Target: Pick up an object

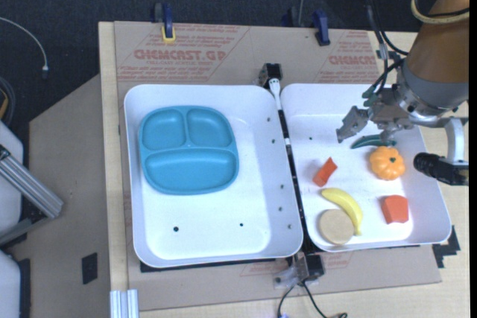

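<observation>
The end effector (pixel 363 124) hovered over the right bin (pixel 305 160), fingers spread and holding nothing, beside the small pumpkin (pixel 387 163).

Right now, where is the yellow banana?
The yellow toy banana lies in the right white bin, near its front edge, touching the round tan disc and just below the small orange wedge.

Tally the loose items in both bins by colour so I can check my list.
Blue: 1, the blue three-compartment plastic tray in the left white bin.
Orange: 3, the orange toy pumpkin, the small orange wedge and the orange block.
Yellow: 1, the yellow toy banana.
Tan: 1, the tan round disc.
Green: 1, a dark green piece, partly hidden beneath the gripper.
Total: 7.
</observation>
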{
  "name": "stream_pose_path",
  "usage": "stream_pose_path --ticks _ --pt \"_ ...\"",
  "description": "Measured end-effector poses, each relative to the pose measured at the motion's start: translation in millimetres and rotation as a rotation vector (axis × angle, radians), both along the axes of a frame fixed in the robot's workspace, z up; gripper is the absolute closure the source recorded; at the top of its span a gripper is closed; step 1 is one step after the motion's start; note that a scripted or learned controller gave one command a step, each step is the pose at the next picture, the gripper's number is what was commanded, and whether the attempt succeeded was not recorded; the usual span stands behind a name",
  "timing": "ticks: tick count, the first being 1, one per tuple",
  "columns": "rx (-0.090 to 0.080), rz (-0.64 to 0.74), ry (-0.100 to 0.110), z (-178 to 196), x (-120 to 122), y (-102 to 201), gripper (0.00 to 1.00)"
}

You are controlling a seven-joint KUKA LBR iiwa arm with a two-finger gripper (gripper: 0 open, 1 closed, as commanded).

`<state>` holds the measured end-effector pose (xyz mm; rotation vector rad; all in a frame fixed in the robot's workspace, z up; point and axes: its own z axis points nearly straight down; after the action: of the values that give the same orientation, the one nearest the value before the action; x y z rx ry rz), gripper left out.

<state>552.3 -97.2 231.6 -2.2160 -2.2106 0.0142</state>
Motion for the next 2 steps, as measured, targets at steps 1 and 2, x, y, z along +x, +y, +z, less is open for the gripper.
stream_pose_path --ticks 1,2 --pt "-0.001 0.003 -0.014 7 3 0 0.00" --pt "0.000 0.001 -0.008 -49 5 -9 0.00"
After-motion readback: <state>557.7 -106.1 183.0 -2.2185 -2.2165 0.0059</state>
